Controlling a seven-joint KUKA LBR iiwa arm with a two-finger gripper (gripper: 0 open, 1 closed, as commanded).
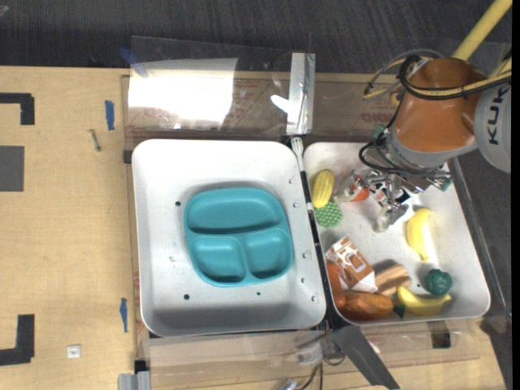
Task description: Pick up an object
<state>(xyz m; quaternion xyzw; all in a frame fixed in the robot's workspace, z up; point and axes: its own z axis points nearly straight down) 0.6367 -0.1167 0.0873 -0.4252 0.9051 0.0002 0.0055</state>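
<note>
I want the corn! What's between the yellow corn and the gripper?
In the camera view, a small red-and-white toy lies between the yellow corn cob and the gripper, on the right white bin's floor.

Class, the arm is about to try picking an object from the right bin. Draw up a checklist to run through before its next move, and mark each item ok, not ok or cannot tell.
1. Gripper is over the right bin: ok.
2. Objects are within the bin to pick: ok; corn cob, banana, green ball.
3. An object sits between the fingers: cannot tell.
4. Nearest target is unobstructed: ok; the banana lies apart from the pile at the near edge.
5. Left bin holds the teal divided tray, out of the arm's way: ok.
</note>
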